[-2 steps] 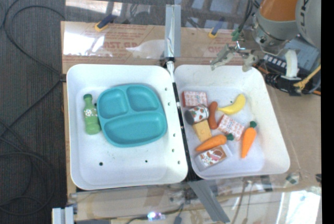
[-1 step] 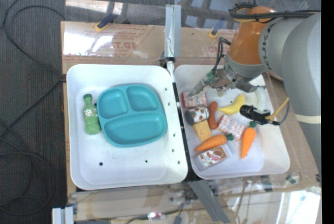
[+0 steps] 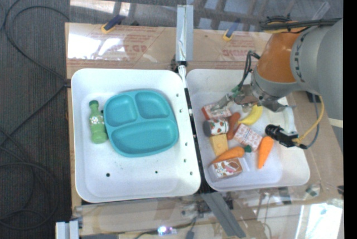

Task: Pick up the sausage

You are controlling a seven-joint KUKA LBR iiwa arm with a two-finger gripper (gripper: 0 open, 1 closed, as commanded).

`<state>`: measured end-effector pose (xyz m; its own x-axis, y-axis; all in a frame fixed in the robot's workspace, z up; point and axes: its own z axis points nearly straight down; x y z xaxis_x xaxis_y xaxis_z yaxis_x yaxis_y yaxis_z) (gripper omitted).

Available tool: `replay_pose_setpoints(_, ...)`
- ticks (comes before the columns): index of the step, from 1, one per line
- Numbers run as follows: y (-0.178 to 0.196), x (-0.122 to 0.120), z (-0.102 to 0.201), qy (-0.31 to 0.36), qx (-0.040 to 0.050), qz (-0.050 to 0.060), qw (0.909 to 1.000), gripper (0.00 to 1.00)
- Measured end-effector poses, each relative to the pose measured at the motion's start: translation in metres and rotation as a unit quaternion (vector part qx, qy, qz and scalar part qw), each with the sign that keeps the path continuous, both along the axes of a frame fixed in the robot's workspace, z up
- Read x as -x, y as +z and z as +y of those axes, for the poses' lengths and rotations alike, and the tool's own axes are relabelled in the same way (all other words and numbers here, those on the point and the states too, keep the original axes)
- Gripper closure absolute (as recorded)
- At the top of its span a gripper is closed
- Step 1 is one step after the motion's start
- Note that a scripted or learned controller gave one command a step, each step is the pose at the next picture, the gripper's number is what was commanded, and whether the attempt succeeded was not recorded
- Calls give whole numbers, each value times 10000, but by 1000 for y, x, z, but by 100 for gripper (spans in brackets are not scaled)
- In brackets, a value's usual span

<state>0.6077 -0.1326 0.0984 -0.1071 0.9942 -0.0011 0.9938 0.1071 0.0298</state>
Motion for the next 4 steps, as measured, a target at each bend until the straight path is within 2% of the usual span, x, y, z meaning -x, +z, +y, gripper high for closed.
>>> replay_pose_setpoints(2,0,19,-11,-13,1,-24,10000,0)
replay_pose_setpoints(4,-1,52,-10,136,48,-22,9999,0)
